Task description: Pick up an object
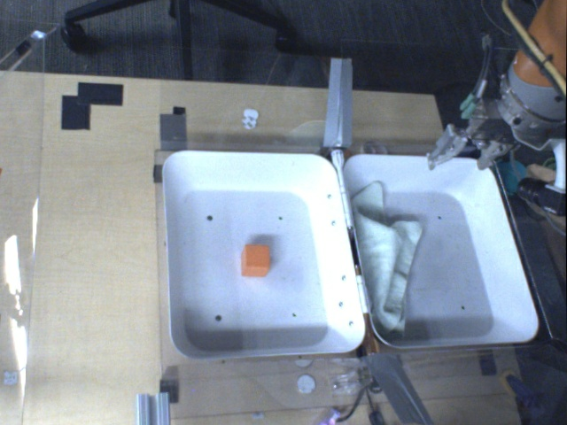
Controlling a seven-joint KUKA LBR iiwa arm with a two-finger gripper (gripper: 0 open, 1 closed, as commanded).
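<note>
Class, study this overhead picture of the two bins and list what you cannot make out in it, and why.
- Gripper, camera view: small and blurred at the right bin's far rim, so its finger state cannot be read.
- Arm: cut off by the right edge.
- Anything under the cloth: hidden by its folds.
- Orange block's underside: turned away from the camera.

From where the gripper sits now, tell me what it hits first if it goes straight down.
Most likely the right bin: the gripper hangs at its far rim, near the right corner. Rim or floor is unclear, since height is hard to judge. The white cloth lies well aside.
</note>
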